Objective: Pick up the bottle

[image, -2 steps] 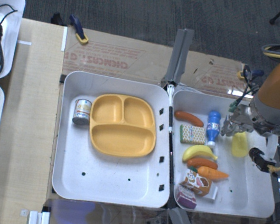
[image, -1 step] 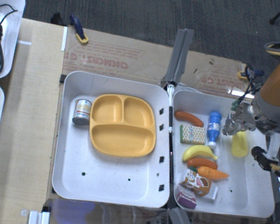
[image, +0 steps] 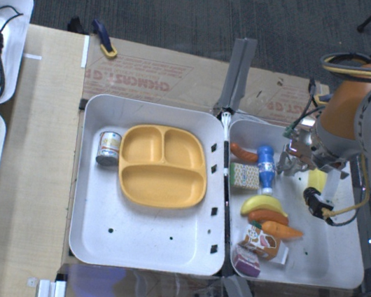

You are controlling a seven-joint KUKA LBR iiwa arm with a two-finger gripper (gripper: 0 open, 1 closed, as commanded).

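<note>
At centre frame we see the left bin [image: 87,184] holding a yellow divided plate [image: 164,166] and a small can [image: 109,148]. In the right bin [image: 325,265], the blue bottle [image: 265,168] lies just left of the end effector [image: 295,161]; its grip state we cannot tell.

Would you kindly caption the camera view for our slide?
Hand poised beside blue bottle lying in the right bin.

The tray [image: 164,167] and can [image: 109,148] are located in the left bin [image: 146,248]; the bottle [image: 265,168] is located in the right bin [image: 325,265].
</note>
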